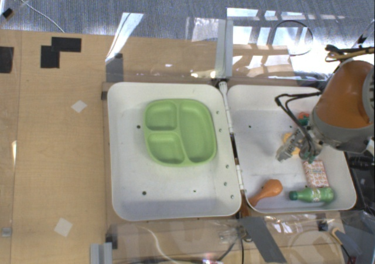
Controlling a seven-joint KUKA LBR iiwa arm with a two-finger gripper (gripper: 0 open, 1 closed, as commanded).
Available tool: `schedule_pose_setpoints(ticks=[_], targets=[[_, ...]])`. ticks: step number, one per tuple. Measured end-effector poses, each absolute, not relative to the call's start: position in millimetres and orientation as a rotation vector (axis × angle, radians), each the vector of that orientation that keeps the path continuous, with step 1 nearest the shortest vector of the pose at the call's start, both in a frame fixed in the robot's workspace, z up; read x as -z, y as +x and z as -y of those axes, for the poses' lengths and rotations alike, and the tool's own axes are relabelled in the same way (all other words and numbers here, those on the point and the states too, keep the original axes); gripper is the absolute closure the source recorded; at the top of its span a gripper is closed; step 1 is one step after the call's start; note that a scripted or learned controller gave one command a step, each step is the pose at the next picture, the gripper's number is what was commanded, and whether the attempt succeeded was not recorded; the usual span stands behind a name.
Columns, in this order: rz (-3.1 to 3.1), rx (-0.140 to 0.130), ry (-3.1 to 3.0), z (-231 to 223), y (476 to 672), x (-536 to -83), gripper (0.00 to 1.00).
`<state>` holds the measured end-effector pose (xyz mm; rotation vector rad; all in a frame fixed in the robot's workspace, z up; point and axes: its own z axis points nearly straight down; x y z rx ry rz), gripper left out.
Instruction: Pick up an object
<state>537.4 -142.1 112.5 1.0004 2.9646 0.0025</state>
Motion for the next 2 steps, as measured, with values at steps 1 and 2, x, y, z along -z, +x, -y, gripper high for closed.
schedule_pose_setpoints(ticks=[1,2], targets=[[-3.039,-0.006,0.749,64,499.3,-188,1.0],[-3.074,0.001,0.599,114,489.2,-204,1.0]])
